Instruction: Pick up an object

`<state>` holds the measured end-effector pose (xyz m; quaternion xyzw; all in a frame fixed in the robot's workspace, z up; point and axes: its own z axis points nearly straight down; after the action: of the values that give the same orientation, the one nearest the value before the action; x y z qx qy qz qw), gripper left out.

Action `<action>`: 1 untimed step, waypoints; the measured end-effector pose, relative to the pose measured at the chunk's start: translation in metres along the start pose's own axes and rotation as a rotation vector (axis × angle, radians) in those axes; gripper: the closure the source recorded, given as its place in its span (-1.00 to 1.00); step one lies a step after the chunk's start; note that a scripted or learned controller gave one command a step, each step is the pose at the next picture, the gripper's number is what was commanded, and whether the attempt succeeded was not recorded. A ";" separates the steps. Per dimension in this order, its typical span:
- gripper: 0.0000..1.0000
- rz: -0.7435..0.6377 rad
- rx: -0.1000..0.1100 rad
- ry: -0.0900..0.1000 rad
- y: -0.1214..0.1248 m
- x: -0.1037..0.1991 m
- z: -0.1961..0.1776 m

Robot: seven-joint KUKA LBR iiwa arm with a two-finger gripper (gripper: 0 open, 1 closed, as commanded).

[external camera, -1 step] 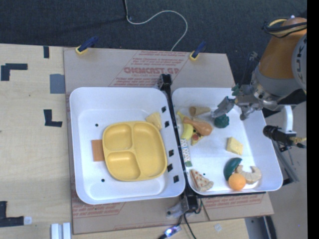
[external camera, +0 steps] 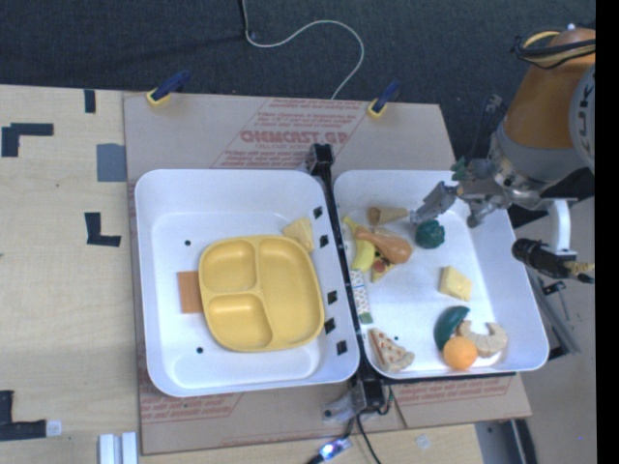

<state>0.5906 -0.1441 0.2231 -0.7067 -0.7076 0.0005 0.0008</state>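
Your two-finger gripper [external camera: 455, 204] hangs splayed, holding nothing, the dark-green rounded toy [external camera: 429, 232] at its seven o'clock. Descend off-centre and I'd expect it to roll away.

I saw a small dark green lump [external camera: 429, 232] lying on the right bin's floor near its far side, just beside the gripper [external camera: 453, 204] above it.
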 end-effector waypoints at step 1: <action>-1.00 0.000 0.005 0.000 -0.003 0.011 0.055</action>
<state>0.5876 -0.1332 0.1680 -0.7066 -0.7076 0.0023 0.0027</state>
